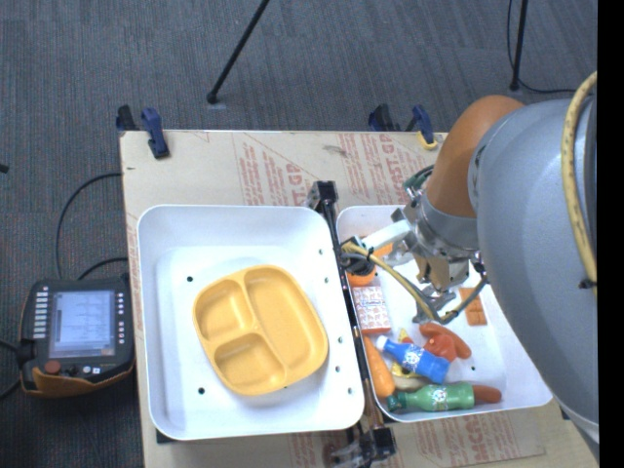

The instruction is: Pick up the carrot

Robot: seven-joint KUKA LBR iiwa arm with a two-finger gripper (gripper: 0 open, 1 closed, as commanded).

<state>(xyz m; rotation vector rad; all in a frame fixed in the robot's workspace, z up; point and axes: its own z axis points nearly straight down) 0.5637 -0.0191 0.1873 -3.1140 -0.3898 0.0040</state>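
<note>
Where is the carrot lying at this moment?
The carrot lies in the right bin, along its left wall near the front corner, beside the blue bottle and just above the green bottle.

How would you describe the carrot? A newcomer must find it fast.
Look in the right white bin, at its front left corner beside the wall shared with the other bin. The carrot lies there, a plain orange tapered stick, next to the blue bottle and above the green bottle.
</note>
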